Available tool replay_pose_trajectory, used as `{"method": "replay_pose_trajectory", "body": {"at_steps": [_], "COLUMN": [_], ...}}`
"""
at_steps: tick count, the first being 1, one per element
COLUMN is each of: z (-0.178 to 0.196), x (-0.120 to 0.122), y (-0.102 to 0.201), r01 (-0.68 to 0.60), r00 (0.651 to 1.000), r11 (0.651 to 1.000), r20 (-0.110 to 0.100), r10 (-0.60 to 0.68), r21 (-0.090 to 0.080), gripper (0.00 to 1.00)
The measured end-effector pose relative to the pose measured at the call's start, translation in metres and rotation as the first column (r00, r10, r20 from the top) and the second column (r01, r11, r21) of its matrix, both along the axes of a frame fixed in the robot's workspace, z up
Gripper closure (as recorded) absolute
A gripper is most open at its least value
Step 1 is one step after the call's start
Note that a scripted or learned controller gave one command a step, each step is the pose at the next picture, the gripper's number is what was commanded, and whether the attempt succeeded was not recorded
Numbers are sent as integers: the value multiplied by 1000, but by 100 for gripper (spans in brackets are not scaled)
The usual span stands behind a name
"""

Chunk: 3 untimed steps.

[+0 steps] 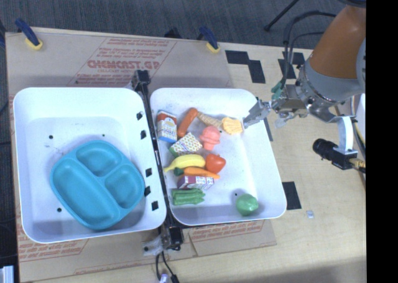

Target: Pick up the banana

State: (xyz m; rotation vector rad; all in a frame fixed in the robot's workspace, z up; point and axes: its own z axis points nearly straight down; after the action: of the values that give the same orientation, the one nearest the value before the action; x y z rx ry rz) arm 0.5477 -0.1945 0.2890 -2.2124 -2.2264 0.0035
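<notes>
Gripper (256, 112) is hovering at the right bin's (264, 170) 2 o'clock rim, its grip state impossible to tell. Banana (184, 162) is lying mid-bin among toy foods, at the gripper's 8 o'clock, well apart from it.

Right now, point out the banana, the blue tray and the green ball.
banana (184, 162), camera view, middle of its curve
blue tray (79, 187), camera view, bare large section
green ball (247, 204), camera view, its top

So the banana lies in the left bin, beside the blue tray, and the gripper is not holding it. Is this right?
Not quite. The camera view shows the banana in the right bin, among the other toy foods; the blue tray is alone in the left bin. The gripper is indeed not holding it.
</notes>
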Motion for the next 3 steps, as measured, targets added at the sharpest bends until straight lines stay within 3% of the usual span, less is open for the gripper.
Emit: {"method": "replay_pose_trajectory", "body": {"at_steps": [1, 2, 3], "z": [-147, -166, -166], "x": [5, 81, 23], "y": [25, 71, 93], "r01": [-73, -20, -76], "r00": [997, 1000, 997], "r11": [997, 1000, 997], "r20": [-3, 0, -1], "r10": [73, 20, 76], "r21": [1, 0, 0], "gripper": [0, 0, 0]}}
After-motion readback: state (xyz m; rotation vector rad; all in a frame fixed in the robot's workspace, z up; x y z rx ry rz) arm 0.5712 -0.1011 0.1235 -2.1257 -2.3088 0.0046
